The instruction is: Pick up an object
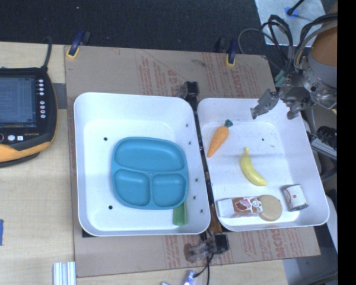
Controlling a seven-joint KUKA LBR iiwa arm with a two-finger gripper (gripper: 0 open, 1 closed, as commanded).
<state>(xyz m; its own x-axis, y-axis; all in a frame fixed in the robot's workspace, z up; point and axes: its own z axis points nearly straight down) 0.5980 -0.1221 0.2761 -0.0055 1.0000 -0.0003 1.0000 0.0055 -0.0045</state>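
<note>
From my seat, the arm (320,52) runs off the right edge, so I see little beyond its wrist. The green item (180,214) is partly tucked under the blue tray (149,172), and I cannot name it. The packet (243,205) print and the small can (293,196) label are too small to read.

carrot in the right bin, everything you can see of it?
The carrot looks like a plastic toy: orange tapered body, small dark green top. It lies flat on the floor of the right bin, near the left wall, tilted with its green end up-right and tip down-left. Nothing touches it; the banana lies apart, lower right.
</note>
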